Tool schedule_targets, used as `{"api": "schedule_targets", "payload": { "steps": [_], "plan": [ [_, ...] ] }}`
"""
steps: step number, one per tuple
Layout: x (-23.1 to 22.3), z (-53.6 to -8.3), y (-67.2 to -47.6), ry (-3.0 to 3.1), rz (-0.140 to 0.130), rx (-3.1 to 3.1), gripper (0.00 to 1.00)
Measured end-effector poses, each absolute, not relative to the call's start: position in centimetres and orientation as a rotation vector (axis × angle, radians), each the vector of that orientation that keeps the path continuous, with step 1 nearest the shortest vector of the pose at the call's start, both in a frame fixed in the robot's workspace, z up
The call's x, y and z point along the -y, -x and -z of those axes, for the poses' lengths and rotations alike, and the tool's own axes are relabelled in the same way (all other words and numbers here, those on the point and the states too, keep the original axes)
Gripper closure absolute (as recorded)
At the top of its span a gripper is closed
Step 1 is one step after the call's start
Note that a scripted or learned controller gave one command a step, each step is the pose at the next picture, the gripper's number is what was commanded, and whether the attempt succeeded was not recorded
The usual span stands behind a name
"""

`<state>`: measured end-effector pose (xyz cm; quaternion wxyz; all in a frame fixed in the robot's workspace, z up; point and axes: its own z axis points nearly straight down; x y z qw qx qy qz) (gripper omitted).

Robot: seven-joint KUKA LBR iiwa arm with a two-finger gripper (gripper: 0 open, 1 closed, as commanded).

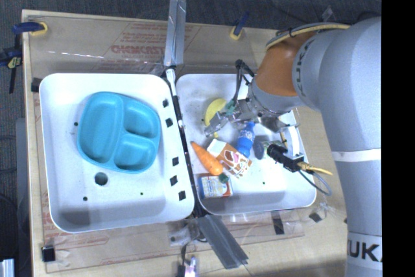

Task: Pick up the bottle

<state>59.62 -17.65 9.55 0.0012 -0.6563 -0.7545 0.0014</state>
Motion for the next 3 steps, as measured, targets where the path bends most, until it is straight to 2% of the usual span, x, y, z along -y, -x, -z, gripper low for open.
{"api": "schedule_targets", "payload": {
  "steps": [1, 2, 3],
  "plan": [
    [21.1, -9.2, -52.9, 2.014, -0.002, 2.409, 0.0],
    [20.9, -9.2, -47.7, 1.992, 0.0, 2.428, 0.0],
    [21.1, -21.0, -47.7, 2.043, 0.0, 2.387, 0.0]
  ]
}}
